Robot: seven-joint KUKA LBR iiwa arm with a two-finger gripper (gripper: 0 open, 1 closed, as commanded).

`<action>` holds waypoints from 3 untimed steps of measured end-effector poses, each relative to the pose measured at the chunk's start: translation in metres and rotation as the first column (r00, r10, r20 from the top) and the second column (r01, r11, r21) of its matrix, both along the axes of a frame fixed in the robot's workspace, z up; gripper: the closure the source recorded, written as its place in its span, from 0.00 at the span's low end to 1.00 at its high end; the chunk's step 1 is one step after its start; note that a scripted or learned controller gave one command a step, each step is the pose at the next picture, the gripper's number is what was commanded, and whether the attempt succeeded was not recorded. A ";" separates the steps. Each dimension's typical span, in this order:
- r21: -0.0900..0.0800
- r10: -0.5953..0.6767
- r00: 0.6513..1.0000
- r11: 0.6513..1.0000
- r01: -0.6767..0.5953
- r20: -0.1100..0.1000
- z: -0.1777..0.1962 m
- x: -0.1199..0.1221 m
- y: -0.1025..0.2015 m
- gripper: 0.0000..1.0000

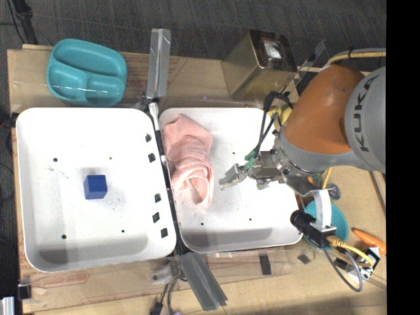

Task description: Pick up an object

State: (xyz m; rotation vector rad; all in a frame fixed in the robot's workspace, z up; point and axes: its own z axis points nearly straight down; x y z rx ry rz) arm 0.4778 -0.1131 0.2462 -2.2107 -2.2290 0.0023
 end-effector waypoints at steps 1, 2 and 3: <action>0.000 -0.052 0.999 0.999 0.052 -0.002 -0.093 0.053 0.016 0.00; 0.001 0.194 0.981 0.981 -0.194 -0.001 -0.155 0.081 0.022 0.00; 0.001 0.197 0.980 0.980 -0.197 -0.001 -0.145 0.082 0.022 1.00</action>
